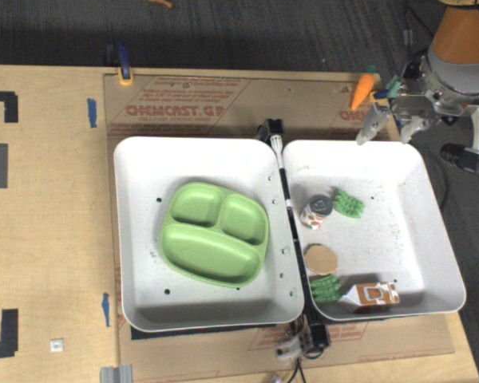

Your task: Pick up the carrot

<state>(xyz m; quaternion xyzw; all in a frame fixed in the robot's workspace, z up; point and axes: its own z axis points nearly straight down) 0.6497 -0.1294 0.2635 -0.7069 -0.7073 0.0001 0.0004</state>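
The carrot is orange with a green top. It lies on the brown bench just beyond the far rim of the right bin, tilted with its top pointing away. My gripper hangs over the bin's far right corner, just right of the carrot and slightly nearer the camera. Its two fingers are spread apart with nothing between them, and the carrot sits outside them, beside the wrist.
The right bin holds a small can, a green leafy toy, a tan disc, another green piece and an orange-and-white carton. In the left bin sits a green divided plate.
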